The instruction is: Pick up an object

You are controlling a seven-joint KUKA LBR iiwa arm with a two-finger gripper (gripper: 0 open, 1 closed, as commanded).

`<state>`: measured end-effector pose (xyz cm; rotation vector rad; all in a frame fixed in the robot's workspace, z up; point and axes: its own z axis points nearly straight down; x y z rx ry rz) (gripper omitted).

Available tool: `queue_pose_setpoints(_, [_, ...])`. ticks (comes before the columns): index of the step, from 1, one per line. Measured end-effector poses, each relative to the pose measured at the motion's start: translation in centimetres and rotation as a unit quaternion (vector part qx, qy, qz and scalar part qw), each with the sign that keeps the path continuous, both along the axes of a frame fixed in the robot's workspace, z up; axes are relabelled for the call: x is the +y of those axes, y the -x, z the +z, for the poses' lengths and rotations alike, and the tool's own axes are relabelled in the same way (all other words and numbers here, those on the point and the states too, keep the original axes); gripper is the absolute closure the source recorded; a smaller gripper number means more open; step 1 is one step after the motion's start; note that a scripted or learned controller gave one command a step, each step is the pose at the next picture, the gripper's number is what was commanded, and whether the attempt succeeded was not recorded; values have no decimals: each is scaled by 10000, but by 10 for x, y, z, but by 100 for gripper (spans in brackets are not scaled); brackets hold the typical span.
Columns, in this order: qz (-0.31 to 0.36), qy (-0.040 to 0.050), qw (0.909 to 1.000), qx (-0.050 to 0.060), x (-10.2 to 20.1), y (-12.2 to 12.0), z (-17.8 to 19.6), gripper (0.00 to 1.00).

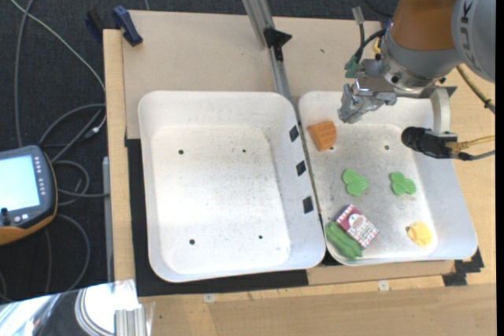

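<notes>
We see the gripper hovering over the upper left of the right bin, just right of the orange block; we cannot tell how its fingers stand. Lower in that bin lie two green pieces, a yellow piece and a small packet.

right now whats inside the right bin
The right bin holds an orange block, two green pieces, a yellow piece, and a small printed packet lying on a green item, partly covering it.
</notes>
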<state>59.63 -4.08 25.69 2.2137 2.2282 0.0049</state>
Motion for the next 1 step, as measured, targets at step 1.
queue_pose_setpoints(1, [-2,2,10000,9,47,-13,-15,100])
